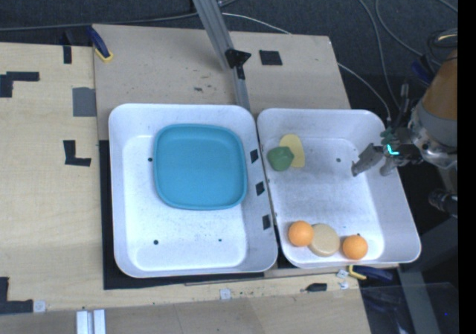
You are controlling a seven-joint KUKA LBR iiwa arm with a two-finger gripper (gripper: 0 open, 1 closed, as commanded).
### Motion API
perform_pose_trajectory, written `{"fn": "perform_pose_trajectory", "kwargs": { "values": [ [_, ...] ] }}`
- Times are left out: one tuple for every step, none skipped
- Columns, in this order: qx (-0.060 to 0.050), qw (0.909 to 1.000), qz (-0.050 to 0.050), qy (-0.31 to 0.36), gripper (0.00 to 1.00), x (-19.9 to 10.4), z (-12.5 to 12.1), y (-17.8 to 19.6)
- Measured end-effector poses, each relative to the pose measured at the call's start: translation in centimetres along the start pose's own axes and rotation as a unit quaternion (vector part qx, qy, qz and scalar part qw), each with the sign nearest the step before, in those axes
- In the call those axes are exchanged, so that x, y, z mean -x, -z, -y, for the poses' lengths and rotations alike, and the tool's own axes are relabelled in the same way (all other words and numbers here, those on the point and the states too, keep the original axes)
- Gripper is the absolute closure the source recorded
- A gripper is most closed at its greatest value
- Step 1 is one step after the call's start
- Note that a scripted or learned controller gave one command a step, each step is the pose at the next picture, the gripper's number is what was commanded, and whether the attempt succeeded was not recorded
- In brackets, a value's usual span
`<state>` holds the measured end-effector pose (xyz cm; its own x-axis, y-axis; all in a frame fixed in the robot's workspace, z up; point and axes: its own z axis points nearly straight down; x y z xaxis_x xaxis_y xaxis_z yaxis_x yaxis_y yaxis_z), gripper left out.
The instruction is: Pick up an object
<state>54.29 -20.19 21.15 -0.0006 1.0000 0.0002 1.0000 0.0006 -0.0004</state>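
The right bin point(394, 198) holds several small objects. A green lump point(280, 158) lies against a yellow piece point(294, 148) near the bin's far left corner. Along the near wall sit an orange ball point(300, 233), a beige round disc point(324, 239) and a second orange ball point(355, 247). My gripper point(375, 161) hangs over the right bin's right side, well apart from all of them. Its two grey fingers are spread, with nothing between them.
A blue square plate point(199, 165) lies in the left bin point(134, 251). A grey metal pole point(216, 20) slants up from between the bins at the far side. Black cables point(357, 5) run over the dark floor behind the bench.
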Motion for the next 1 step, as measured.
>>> {"fn": "perform_pose_trajectory", "kwargs": {
  "values": [
    [0.000, 1.0000, 0.000, 0.000, 0.00, 0.00, 0.00, 0.00]
  ]
}}
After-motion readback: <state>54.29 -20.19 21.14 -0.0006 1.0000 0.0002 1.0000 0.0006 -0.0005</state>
